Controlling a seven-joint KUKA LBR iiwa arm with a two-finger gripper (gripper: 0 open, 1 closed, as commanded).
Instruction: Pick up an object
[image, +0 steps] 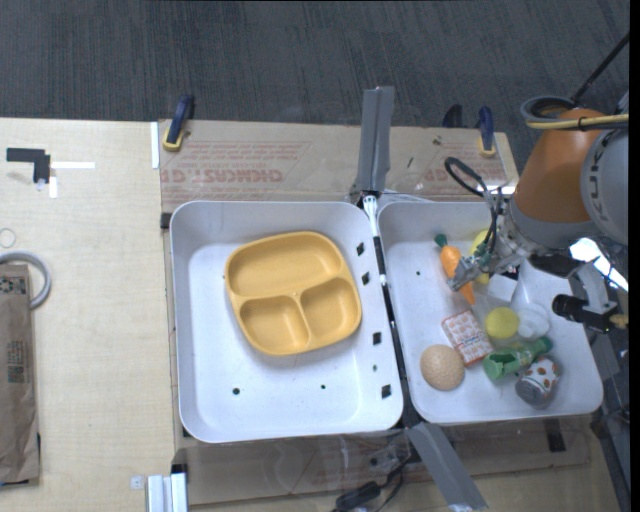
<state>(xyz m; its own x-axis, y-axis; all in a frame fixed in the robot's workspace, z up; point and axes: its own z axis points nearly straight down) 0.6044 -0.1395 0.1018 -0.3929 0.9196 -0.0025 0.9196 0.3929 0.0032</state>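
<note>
The right bin (415, 395) holds several small objects. An orange carrot-like piece (450, 260) lies at its back left, with a small green bit (440, 239) above it. My gripper (473, 272) hangs low over the bin, right beside the orange piece and touching or nearly touching it. Below it lie a yellow ball (501, 322), a red-and-white packet (465, 336), a tan egg-shaped object (441, 367), a green bottle (512, 359) and a grey patterned can (536, 382). A clear plastic item (530, 300) sits partly under the arm.
The left bin (200, 400) carries a yellow divided plate (293, 292). A grey divider post (376, 140) rises between the bins at the back. Cardboard (260, 160) with blue clamps lies behind them. The arm's orange band (555, 170) fills the upper right.
</note>
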